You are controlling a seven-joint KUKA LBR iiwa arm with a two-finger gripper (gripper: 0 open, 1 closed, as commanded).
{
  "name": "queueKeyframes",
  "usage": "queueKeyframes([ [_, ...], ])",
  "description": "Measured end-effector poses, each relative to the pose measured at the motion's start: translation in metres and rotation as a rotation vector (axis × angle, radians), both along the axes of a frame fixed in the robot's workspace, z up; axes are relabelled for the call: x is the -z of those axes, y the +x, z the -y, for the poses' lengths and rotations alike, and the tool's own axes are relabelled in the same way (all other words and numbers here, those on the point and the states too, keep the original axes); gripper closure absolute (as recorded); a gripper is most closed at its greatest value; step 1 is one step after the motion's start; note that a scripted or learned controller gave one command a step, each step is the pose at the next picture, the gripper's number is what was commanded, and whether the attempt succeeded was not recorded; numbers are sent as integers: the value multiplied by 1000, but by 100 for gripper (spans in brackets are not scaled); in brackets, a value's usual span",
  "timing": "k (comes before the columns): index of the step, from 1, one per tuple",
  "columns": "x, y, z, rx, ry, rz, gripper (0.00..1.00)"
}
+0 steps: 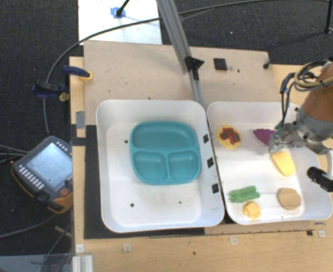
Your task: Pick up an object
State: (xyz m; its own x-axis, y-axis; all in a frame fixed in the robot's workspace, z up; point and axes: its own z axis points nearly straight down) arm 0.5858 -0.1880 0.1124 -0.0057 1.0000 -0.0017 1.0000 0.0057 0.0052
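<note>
The right bin (pixel 325 211) holds several small food toys. A yellow wedge (pixel 284 164) lies near its right side, with a purple piece (pixel 263 135) and a round yellow-and-red piece (pixel 229 136) further left. Green beans (pixel 244 194), a small yellow lump (pixel 251 209) and a tan disc (pixel 289 198) rest along the front. My gripper (pixel 280 143) hangs low at the upper tip of the yellow wedge, just right of the purple piece. Its tip is too small and dark to read, and I see nothing lifted.
The left bin (pixel 115 208) carries a teal divided plate (pixel 166 153). A slanted metal pole (pixel 178 33) rises behind the bins. Cables run over the wooden bench, a clamp (pixel 79 72) sits at its left edge, and a teach pendant (pixel 45 171) lies on the floor.
</note>
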Motion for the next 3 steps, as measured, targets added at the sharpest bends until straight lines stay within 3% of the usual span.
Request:
queueKeyframes([
  [3, -160, 15, 0, -1, 0, 2, 100],
])
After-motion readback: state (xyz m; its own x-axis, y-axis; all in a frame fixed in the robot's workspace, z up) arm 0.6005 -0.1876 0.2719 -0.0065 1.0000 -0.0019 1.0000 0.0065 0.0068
